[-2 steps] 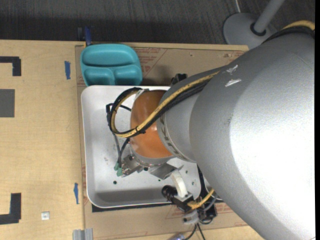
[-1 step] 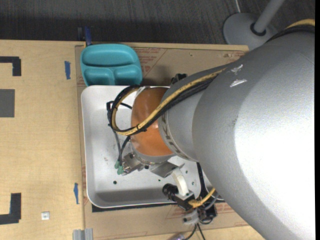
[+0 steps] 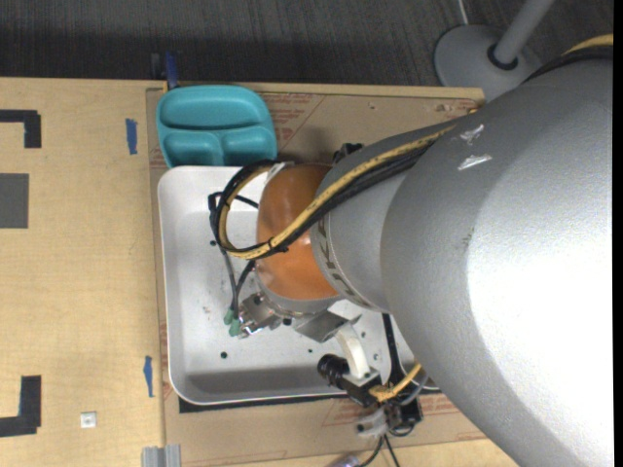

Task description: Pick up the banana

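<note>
arm [image 3: 487,241]: grey bulk, orange band, reaching from 3 o'clock over bin | desk [image 3: 78,261]: tan, blue tape marks | white bin [image 3: 185,290]: under wrist | teal tray [image 3: 216,125]: at bin's 12 o'clock | banana: hidden, place unclear | jaws: hidden, cannot tell

Arm [image 3: 467,261] reaches from right, over bin [image 3: 190,358]. Divided tray [image 3: 214,125] sits behind bin, touching its far rim. Both rest on bench [image 3: 78,290].
</note>
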{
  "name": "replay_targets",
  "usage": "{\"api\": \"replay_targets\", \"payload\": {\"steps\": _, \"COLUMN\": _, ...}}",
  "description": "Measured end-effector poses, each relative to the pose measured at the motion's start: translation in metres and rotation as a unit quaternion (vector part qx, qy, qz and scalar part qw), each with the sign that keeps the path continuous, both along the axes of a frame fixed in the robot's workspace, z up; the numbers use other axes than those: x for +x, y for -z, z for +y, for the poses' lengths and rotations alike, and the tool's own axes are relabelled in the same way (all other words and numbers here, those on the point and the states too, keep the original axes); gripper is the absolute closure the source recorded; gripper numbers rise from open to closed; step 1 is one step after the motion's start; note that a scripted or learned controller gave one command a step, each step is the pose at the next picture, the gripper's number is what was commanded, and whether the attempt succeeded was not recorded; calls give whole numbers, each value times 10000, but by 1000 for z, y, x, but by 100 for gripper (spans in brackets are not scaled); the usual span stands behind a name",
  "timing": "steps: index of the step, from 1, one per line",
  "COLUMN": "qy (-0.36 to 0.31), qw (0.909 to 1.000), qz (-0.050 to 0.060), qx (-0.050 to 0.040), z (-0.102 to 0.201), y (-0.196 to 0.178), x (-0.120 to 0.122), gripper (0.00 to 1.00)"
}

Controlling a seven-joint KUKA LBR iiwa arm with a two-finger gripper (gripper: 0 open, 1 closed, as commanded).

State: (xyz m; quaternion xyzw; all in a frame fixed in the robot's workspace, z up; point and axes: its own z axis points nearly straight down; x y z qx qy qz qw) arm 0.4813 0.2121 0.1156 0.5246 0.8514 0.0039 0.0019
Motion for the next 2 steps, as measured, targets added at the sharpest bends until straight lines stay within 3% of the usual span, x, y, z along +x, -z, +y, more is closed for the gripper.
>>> {"api": "replay_targets", "payload": {"steps": 2, "qy": 4, "qw": 10000, "qz": -21, "qx": 4, "z": 0, "y": -19, "x": 1, "gripper": 100}}
